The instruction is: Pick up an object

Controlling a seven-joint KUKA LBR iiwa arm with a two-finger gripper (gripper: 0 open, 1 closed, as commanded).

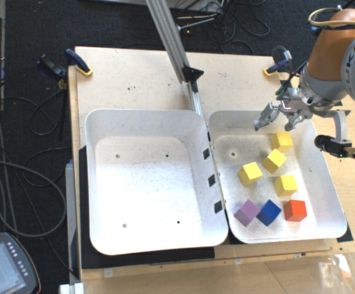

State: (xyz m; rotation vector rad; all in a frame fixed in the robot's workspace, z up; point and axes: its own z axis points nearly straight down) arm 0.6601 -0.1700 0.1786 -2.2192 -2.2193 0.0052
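Cubes lay loose in the right bin (324, 182): four yellow ones, at (282, 141), (275, 160), (250, 173) and (286, 184), and along the near side a purple cube (246, 213), a blue cube (269, 212) touching it, and a red cube (295, 210) just beside the blue. The yellow four formed a loose cluster in the middle and far part of the bin, none stacked on another. The gripper (279, 119) hung over the bin's far edge, just beyond the farthest yellow cube, with its fingers (262, 120) spread apart and nothing between them. The arm (333, 60) reached in from the right, its orange band above the wrist. The left bin (98, 164) sat against the right one on the pale counter (134, 78). A slanted metal pole (168, 29) crossed the counter's far side, and blue-and-yellow clamps (76, 62) gripped its far corners.
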